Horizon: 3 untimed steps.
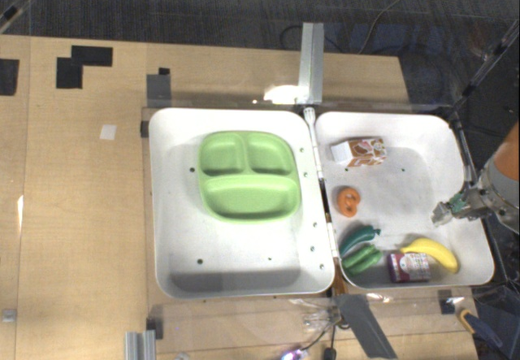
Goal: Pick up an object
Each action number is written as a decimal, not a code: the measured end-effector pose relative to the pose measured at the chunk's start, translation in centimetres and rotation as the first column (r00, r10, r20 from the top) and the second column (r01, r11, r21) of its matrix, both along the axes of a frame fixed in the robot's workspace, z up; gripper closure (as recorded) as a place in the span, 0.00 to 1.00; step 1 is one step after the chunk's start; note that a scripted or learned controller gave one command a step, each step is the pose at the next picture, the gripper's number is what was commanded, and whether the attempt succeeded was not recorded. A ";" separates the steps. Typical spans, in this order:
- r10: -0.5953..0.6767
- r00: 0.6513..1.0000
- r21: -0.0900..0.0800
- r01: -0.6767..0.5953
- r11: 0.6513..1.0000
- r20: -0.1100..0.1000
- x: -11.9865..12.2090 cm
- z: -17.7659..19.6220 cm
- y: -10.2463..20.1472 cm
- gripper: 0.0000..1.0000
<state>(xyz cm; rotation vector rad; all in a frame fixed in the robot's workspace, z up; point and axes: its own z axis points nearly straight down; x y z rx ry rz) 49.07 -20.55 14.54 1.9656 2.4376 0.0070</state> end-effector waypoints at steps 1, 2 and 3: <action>0.000 1.000 0.000 0.000 1.000 0.000 0.0 0.0 0.0 0.00; 0.131 0.991 0.002 -0.131 0.991 -0.007 -0.2 -4.5 0.1 0.00; 0.161 0.987 -0.002 -0.161 0.987 0.001 0.0 -5.3 -0.1 0.00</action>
